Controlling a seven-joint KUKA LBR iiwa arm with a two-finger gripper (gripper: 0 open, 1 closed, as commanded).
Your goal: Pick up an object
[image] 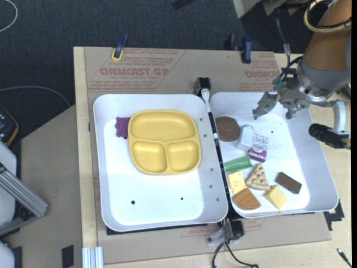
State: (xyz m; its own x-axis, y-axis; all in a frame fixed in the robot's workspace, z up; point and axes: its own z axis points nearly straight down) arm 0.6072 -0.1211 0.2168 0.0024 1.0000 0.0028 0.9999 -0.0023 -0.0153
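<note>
Camera view: we see the gripper (277, 108) up over the back of the right bin (312, 155), its two fingers spread apart with nothing between them. Just below it a round brown cookie (227, 128) lies near a small wrapped packet (256, 143).

robotics lab: clamped bench (167, 66), cables (33, 94)

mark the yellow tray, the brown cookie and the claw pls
Yellow tray (164, 140): camera view, on the ridge where its three compartments meet.
Brown cookie (227, 128): camera view, middle of its round face.
Claw (277, 110): camera view, midway between its two fingertips, above the right bin.
</note>
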